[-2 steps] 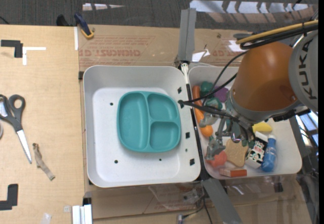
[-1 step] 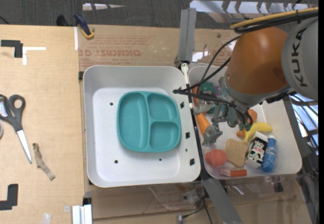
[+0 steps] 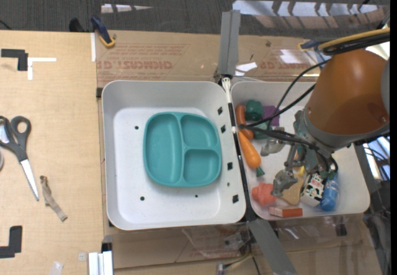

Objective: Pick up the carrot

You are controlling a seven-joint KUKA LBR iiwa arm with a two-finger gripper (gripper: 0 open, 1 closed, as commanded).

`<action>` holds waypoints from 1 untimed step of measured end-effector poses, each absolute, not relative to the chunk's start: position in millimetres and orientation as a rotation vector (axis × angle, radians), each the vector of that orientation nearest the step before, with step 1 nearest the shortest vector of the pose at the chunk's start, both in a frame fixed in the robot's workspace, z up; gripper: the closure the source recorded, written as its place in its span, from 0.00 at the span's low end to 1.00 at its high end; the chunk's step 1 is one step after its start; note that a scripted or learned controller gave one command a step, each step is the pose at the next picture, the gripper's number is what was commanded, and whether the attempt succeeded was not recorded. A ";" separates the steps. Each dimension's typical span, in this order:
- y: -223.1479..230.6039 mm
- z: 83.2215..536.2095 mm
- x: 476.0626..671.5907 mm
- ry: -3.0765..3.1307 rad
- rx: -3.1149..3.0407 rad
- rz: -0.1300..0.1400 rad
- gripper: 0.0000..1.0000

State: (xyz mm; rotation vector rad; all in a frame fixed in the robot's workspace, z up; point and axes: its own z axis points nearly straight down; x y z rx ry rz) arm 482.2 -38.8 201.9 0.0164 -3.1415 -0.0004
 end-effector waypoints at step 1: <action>-0.1 191.7 522.3 -3.142 0.107 -0.001 0.00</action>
